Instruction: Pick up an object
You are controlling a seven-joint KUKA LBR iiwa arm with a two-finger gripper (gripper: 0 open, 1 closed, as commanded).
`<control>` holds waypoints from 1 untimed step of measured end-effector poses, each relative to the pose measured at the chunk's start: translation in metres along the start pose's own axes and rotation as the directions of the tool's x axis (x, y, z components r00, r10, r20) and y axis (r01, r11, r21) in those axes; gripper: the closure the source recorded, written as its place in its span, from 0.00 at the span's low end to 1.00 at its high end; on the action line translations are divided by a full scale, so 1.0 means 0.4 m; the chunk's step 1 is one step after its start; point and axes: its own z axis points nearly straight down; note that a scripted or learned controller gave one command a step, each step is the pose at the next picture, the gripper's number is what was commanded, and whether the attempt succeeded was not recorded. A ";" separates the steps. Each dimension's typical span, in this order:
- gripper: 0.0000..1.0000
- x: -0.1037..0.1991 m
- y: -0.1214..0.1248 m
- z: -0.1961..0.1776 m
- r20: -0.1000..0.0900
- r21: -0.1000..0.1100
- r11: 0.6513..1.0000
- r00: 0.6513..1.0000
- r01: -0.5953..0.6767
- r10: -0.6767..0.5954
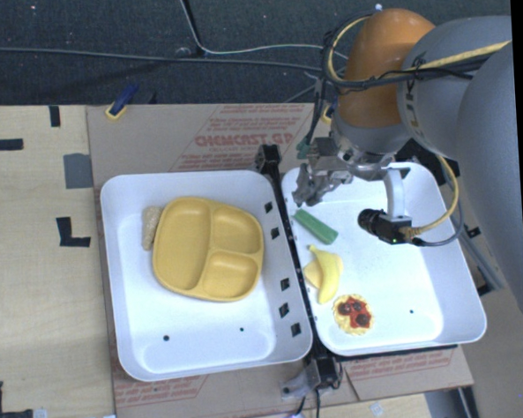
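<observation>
Gripper (312,192) above green block (316,227), right bin (444,312).
Block lies just below the gripper in camera view, long axis slanting down-right; cannot tell how far the gripper is open; nothing visibly held.

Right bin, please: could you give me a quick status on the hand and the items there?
Hand low over right bin, nothing seen held. Green piece just below it; banana, pizza toy nearer. Nothing blocking.

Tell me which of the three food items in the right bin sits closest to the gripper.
The green piece. It lies just below the gripper, while the yellow banana and the round pizza-like piece sit farther down the right bin.
</observation>
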 end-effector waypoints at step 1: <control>1.00 0.117 0.005 -0.003 0.000 -0.002 1.000 1.000 0.002 -0.002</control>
